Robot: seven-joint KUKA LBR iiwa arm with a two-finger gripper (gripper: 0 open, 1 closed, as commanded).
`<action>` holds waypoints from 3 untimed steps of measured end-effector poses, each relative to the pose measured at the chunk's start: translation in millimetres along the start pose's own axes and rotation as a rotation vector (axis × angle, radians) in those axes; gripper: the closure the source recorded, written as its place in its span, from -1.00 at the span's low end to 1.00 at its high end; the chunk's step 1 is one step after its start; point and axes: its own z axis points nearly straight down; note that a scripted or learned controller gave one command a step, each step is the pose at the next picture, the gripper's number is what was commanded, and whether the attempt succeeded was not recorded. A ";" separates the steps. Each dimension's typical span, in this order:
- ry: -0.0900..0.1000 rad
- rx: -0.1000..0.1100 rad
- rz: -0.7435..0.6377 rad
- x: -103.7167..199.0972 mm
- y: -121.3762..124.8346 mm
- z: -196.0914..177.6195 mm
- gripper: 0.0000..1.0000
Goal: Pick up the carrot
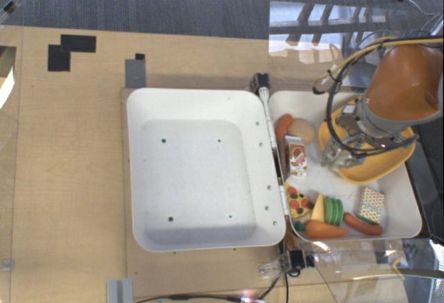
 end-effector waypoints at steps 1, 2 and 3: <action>-0.008 0.009 0.001 -4.2 -2.3 -13.1 1.00; -0.008 0.007 0.001 -3.8 -2.0 -12.4 -1.00; 0.004 -0.004 -0.169 -1.2 -15.0 5.7 -1.00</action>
